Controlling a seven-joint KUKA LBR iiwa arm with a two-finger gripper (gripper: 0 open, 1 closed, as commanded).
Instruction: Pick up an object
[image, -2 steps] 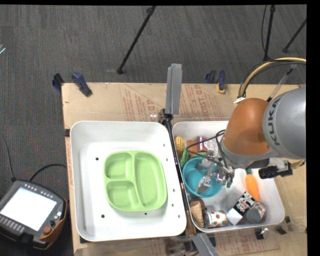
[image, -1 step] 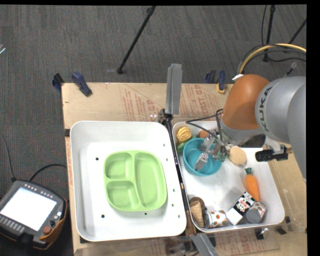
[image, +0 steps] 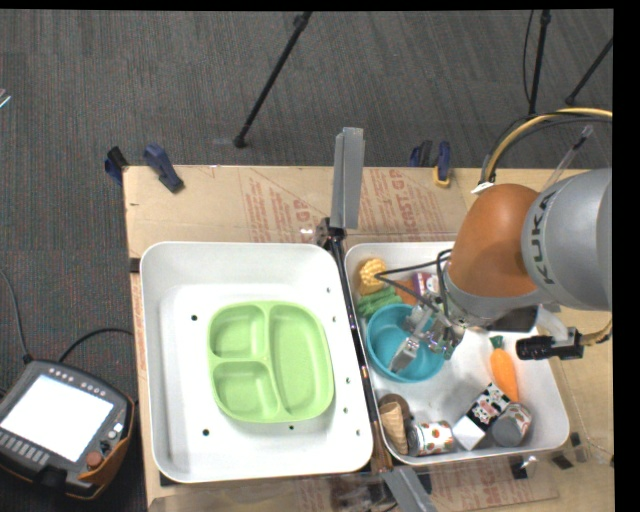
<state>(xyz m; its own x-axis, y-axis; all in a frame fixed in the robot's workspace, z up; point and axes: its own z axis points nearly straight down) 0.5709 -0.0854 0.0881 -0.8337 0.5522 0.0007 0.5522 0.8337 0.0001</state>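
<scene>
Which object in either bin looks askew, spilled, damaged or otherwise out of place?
Nothing looks spilled or damaged. The green divided plate lies flat in the left bin. In the right bin, the toys are merely jumbled: the carrot and ice-cream cone lie on their sides near the blue bowl.

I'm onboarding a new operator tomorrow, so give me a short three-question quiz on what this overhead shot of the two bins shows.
1. True or false: the green divided tray lies in the left bin.
2. Multiple choice: the gripper is above which item? A) the orange carrot B) the blue bowl C) the handheld pendant
3. Fill in: the yellow corn toy sits near the ____ corner of the right bin, as the camera sees it.

Key
1. True.
2. B, the blue bowl; the gripper hangs over its inside.
3. Upper left, next to the divider between the bins.
</scene>
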